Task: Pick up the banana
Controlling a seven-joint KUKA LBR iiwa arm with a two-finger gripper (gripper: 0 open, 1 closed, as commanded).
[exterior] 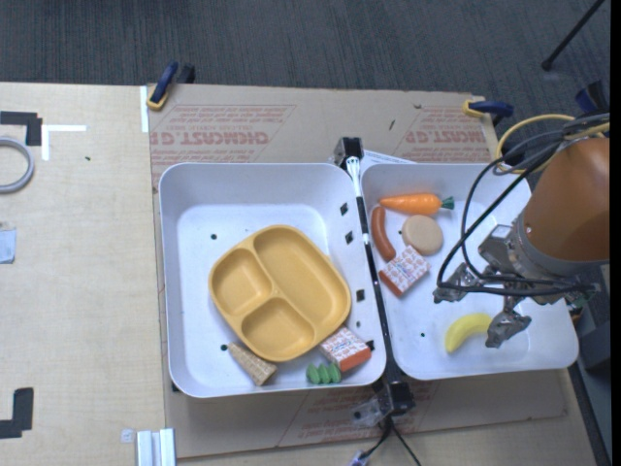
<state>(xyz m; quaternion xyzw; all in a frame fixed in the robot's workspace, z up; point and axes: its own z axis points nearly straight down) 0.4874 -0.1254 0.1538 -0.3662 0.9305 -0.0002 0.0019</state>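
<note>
The banana lies in the right bin, near its front edge (well apart from the carrot at the back). The gripper hangs just over it, fingers spread wide, nothing between them.

yellow banana, orange carrot, white bins
</note>
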